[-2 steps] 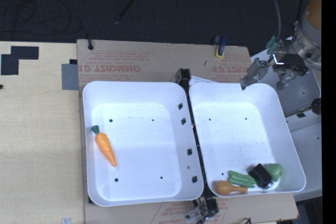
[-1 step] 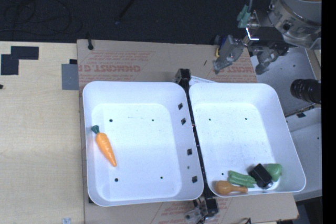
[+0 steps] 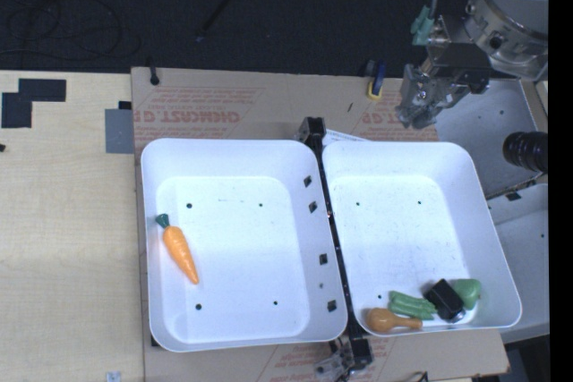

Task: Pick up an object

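An orange toy carrot (image 3: 180, 252) with a green top lies at the left side of the left bin (image 3: 228, 155). In the near right corner of the right bin (image 3: 407, 155) lie a black block (image 3: 444, 299), a green toy vegetable (image 3: 412, 305), a light green piece (image 3: 466, 290) and a tan pear-shaped toy (image 3: 391, 320), crowded together. My gripper (image 3: 417, 114) hangs above the bench just beyond the right bin's far edge, well away from all the objects. Nothing shows between its fingers.
The two white bins sit side by side on a brown cardboard sheet (image 3: 233, 107), joined by a black divider with clips (image 3: 320, 219). A small yellow and blue item (image 3: 376, 80) stands at the back of the bench. A black round part (image 3: 526, 149) sits to the right.
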### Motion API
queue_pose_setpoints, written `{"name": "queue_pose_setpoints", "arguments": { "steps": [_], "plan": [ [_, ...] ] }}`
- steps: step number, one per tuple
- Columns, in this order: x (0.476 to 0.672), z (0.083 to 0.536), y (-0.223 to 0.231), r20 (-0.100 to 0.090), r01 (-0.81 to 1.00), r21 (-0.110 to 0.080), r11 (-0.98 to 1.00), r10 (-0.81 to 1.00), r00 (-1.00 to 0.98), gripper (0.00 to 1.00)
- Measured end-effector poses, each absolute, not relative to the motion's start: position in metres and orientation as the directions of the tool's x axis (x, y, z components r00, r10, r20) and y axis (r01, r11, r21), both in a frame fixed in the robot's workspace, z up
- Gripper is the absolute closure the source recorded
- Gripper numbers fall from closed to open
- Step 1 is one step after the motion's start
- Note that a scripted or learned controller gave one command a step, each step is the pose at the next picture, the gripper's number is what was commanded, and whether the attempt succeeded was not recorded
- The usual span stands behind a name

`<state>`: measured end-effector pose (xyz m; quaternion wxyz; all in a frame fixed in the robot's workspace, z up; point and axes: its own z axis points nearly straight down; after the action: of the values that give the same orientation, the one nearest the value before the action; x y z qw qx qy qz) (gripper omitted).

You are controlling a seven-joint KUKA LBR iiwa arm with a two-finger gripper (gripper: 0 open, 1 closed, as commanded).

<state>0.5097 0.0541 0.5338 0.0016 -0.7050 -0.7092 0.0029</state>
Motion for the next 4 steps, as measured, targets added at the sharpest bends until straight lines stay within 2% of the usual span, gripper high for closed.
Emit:
{"name": "queue_pose_setpoints", "arguments": {
  "steps": [1, 2, 3, 4],
  "plan": [
    [0.535, 0.408, 0.036, -0.003, 1.000, -0.016, -0.002, 1.000, 0.002, 1.00],
    [0.570, 0.429, 0.109, 0.001, 1.000, 0.000, 0.007, 1.000, -0.007, 1.00],
    [0.593, 0.544, 0.204, 0.005, 1.000, 0.009, 0.010, 1.000, -0.010, 1.00],
    [0.618, 0.429, 0.160, -0.005, 1.000, -0.013, -0.004, 1.000, 0.004, 1.00]
  ]
}}
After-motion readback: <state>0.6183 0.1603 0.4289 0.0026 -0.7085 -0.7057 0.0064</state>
